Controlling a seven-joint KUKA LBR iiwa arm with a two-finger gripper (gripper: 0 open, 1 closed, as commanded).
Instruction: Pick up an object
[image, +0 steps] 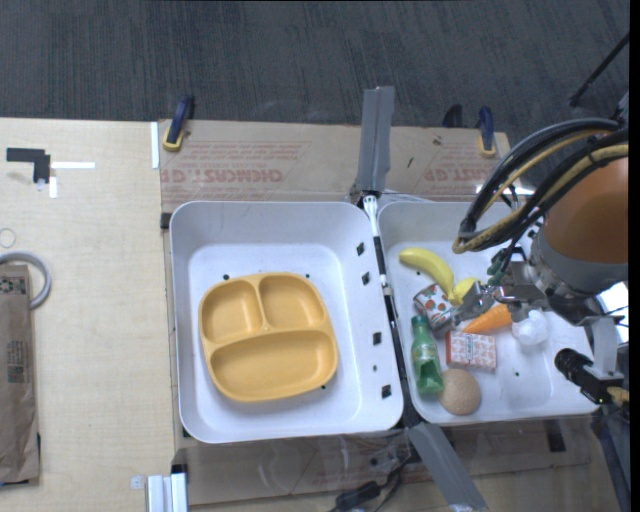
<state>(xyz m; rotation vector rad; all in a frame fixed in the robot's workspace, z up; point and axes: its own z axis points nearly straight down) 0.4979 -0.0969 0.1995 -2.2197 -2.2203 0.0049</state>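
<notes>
Camera view shows you two white bins side by side on the surface (80, 300). You can see the left bin (190, 300) with one thing in it: a yellow plate (268, 337) with three parts, lying flat near the middle. The right bin (530, 395) has lots of small things. A yellow banana (428, 265) lies near the top. Below it sits a small red and white box (432, 303). A green bottle (426, 357) lies along the left wall. Just beside it is a red and white packet (472, 350), and a round tan ball (461, 392) sits below them. An orange carrot (488, 320) lies just above the packet, pointed end to the left. The tool (487, 297) is right over the carrot, touching it or nearly so. You cannot tell from here if the tool is wide or narrow.
</notes>
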